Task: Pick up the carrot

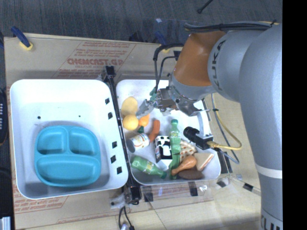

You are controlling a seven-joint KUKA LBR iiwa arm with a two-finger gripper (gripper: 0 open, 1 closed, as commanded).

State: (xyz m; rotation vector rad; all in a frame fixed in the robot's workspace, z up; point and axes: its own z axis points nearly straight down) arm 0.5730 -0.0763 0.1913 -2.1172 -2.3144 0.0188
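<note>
Camera view: two-finger metal gripper [149, 104] low over the upper part of the right white bin [144, 86], finger spacing impossible to tell. Small orange carrot [154, 130] lying free at frame centre, just below the gripper, beside a yellow lemon-shaped fruit [131, 122]. Divided blue plastic tray [68, 155] in the left white bin [29, 99], lower left of frame.

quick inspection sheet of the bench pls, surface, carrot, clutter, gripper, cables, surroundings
surface: brown board bearing two white bins, left bin and right bin, side by side.
job's things: carrot lies in the right bin, not gripped.
clutter: blue divided tray in the left bin; yellow fruits, green bottles, a black-and-white box and other toy foods crowd the right bin.
gripper: gripper low over the right bin's far end, beside the fruits; finger state unclear.
cables: black cables by the wrist; yellow cable at the right.
surroundings: dark floor; blue clamp at the board's far-left corner.
</note>
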